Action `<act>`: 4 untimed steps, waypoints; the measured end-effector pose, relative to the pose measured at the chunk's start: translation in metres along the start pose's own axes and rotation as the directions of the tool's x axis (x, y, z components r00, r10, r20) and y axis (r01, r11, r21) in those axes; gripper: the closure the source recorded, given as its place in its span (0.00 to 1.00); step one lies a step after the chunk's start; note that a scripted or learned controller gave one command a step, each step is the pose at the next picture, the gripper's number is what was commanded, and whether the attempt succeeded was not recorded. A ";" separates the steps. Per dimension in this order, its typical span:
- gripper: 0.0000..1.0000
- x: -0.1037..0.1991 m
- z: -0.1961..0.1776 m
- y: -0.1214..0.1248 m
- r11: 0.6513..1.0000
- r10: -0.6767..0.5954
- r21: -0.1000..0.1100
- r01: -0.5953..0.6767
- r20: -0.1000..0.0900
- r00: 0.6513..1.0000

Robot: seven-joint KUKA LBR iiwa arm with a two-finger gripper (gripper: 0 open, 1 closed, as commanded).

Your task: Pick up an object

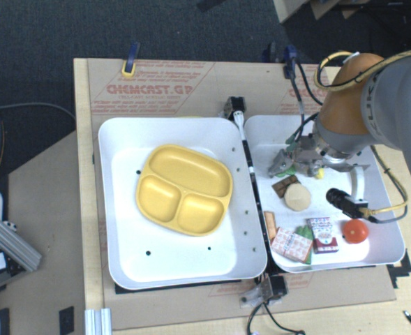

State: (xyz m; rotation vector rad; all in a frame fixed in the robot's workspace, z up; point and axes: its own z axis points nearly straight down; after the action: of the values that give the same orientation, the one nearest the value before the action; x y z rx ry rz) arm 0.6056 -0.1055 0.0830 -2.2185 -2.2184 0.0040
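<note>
Brown board [93,117] with red lettering covers the bench and bears both bins. Nearest in the right bin [390,251] lies a pink checked packet [291,244], tilted, touching a small carton [322,234] with red and green print on its right. A red ball [356,231] sits just beside the carton. An orange stick [270,227] lies against the bin's left wall, its long axis running near to far. Farther in rests a pale round disc [297,198], and touching its far left side is a brown block [285,185], long axis slanting from near left to far right. The gripper [287,163] hangs just past the block, over the bin's far left part; whether it is open or closed I cannot tell, and nothing shows held in it. The grey arm [393,96] with its orange band [348,96] reaches in from the right.

The left bin [121,243] holds a yellow plate [184,189] with three compartments, two small ones nearer and one large one farther, long axis slanting from far left to near right. A blue clamp [130,60] grips the board's far edge.
</note>
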 end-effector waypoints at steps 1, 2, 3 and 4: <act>1.00 0.000 -0.012 0.001 1.000 0.001 -0.005 -0.001 0.001 1.000; 1.00 0.000 -0.056 0.000 1.000 0.000 -0.010 0.000 0.002 1.000; 1.00 -0.004 -0.099 0.002 1.000 0.000 -0.010 0.000 0.002 1.000; 1.00 -0.004 -0.145 0.003 1.000 -0.001 -0.012 0.001 0.003 1.000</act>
State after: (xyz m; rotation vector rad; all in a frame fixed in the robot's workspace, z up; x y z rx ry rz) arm 0.6096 -0.1094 0.2282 -2.2245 -2.2268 -0.0057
